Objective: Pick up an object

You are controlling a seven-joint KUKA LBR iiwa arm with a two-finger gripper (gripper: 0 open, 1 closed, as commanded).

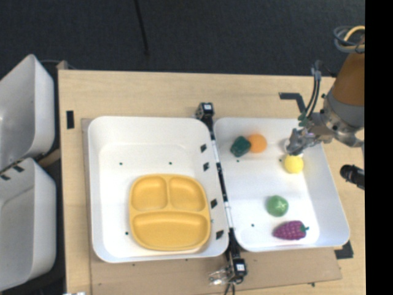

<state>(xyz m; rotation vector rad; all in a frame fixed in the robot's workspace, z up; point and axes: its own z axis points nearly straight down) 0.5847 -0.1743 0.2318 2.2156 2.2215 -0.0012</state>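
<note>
Over the right bin (319,183) we see the gripper (296,145) just above a yellow lemon (294,163), touching or nearly so; we cannot tell how far it's open. Nearby: orange ball (258,143), dark green piece (240,146), green apple (277,205), purple grapes (289,230). Left bin (110,146) holds a yellow divided plate (169,212).

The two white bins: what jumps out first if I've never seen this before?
The big yellow divided plate sitting in the left bin grabs the eye. In the right bin lie small toy foods: a yellow lemon right under the claw, a dark green piece touching an orange one, a green apple and purple grapes nearer the front.
</note>
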